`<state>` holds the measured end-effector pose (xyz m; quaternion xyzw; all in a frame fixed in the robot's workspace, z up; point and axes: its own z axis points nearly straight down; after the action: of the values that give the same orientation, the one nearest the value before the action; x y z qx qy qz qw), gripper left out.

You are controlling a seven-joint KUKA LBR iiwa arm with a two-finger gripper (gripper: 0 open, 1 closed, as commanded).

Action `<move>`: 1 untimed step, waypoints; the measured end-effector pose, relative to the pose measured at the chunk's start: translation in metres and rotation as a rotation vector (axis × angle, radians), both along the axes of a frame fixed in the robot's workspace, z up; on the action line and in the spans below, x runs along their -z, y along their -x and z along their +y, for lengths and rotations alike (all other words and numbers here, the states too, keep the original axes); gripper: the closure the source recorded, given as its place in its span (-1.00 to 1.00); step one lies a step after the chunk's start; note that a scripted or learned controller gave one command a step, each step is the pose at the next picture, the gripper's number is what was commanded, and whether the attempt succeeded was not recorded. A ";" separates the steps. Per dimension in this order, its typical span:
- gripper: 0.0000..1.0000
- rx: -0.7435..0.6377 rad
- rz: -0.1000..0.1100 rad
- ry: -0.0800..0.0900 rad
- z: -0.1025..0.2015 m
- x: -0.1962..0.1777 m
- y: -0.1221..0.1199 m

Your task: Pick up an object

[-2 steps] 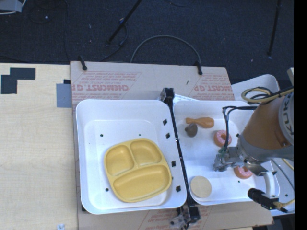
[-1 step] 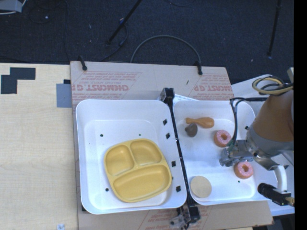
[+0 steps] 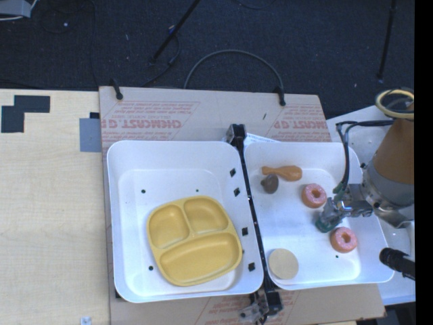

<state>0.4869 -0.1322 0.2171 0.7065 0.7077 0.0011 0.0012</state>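
Note:
The right bin [image 3: 298, 160] holds an orange-tan drumstick-shaped piece [image 3: 284, 172], a small brown lump [image 3: 270, 183], a pink frosted donut [image 3: 314, 196], a second pink donut [image 3: 344, 240] and a round beige disc [image 3: 283, 263]. My gripper [image 3: 329, 219] reaches in from the right and sits low in the bin between the two donuts. A small teal thing shows at its tip. The metal parts hide how the fingers stand.
The left bin [image 3: 128, 168] carries a yellow divided plate [image 3: 194, 240]. A black divider [image 3: 245, 208] runs between the bins. Cardboard lies under both bins, and a wooden bench top spreads to the left.

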 end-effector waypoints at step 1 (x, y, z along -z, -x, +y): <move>1.00 0.000 -0.001 0.001 0.002 -0.063 -0.001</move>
<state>0.4882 -0.1298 0.2801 0.7065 0.7077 0.0013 0.0019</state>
